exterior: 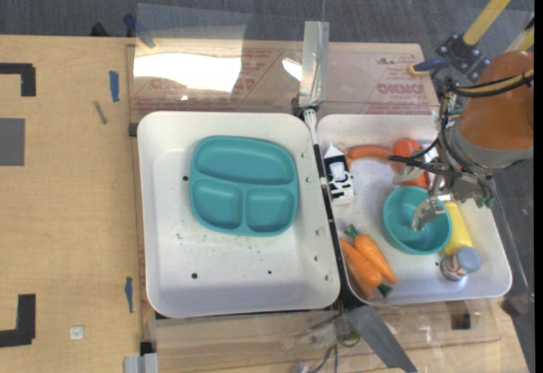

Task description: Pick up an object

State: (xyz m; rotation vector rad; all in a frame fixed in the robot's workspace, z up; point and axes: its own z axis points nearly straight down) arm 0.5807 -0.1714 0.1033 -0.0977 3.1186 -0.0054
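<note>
- The pincer [427,212] is seen lowered into the right bin [501,278], its fingertips inside the teal bowl [413,225].
- Whether the pincer is wide or narrow cannot be told; nothing is seen held by it.
- The step in hand is judged to be the descent for a grasp, with the lift not yet made.
- The likeliest target is taken to be the bowl, whose rim lies directly under and around the fingertips.
- A yellow cylinder [458,225] lies just beside the pincer on the arm's side, touching or nearly touching the bowl.
- A small round grey-and-red object [458,264] sits near the pincer, towards the bench's front edge.
- Two carrots [367,261] lie beyond the bowl, towards the divider between the bins.
- An orange-red item [382,151] and a black-and-white carton [338,176] lie further off, towards the bin's back.
- The teal divided plate [244,185] rests well apart in the left bin [161,219].
- The next move is judged to call for the bowl's wall to be set between the fingers, a firm closure, then a straight lift clear of the cylinder.
</note>
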